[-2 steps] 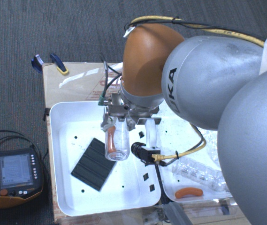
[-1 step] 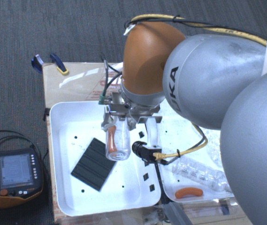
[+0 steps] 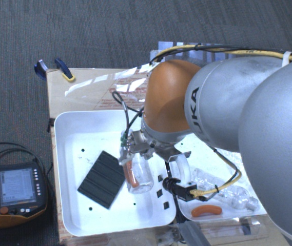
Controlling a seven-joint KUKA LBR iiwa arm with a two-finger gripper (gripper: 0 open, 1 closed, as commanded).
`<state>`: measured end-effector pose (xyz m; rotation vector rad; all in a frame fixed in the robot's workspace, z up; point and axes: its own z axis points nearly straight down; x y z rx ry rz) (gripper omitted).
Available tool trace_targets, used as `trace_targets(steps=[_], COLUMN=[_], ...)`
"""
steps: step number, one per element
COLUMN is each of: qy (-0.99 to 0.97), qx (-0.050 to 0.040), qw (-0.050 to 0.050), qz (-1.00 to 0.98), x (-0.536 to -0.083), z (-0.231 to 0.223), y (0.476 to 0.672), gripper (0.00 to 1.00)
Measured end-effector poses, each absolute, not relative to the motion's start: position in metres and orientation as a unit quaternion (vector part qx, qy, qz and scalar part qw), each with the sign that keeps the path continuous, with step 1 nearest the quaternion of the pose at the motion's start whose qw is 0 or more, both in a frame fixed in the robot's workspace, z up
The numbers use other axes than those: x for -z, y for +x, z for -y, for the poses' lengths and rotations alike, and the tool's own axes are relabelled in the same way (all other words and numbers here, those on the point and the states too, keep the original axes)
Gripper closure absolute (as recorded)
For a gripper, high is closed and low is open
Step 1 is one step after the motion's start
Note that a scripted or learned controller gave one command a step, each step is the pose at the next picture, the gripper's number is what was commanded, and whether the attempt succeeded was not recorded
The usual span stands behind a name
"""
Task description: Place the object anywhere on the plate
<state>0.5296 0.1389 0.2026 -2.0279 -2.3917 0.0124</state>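
A clear plastic bottle (image 3: 138, 174) is seen pinched in the pincer (image 3: 131, 160) above the left bin (image 3: 66, 137), just beside the dark square plate (image 3: 102, 179), presumably for setting down there.

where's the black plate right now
The black plate lies flat on the floor of the left white bin, tilted diagonally, just left of the gripper and the clear bottle beside it.
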Motion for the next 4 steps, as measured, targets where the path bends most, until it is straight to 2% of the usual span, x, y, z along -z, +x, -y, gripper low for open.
trace_targets(steps=[1, 2, 3, 4], qy=[-0.707, -0.78, -0.731, -0.741], qx=[-0.0033, -0.0044, -0.0041, -0.0032], qw=[0.002, 0.002, 0.002, 0.001], qz=[0.707, 0.626, 0.682, 0.672], x=[-0.247, -0.231, -0.261, -0.335], z=[-0.119, -0.16, -0.125, -0.117], y=[0.507, 0.533, 0.504, 0.528], gripper=[1.0, 1.0, 1.0, 1.0])
